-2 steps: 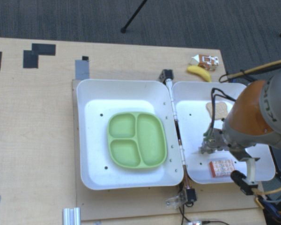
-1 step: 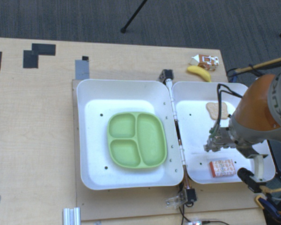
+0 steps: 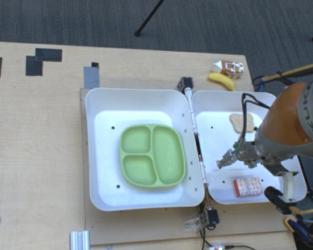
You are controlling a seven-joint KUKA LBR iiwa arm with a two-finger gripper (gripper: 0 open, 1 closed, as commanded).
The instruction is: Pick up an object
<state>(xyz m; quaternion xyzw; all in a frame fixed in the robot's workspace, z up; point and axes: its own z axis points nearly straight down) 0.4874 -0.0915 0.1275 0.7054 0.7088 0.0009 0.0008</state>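
Wooden bench (image 3: 36, 139), two white bins (image 3: 101, 139); grey, perhaps carpeted, floor (image 3: 94, 9).

The arm (image 3: 295, 126) is cut off by the right edge; the right bin's (image 3: 219, 139) far side is hidden beneath it.

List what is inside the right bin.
In the right bin: a tan bread-like piece, a red-and-white packet, and the tool. The arm covers the bin's right part.

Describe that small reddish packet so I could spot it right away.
Find the right white bin, the one without the green divided plate. Near its front edge, below the claw, lies the small reddish packet. Its boxy shape and red-and-white print distinguish it from the flat tan piece farther back.
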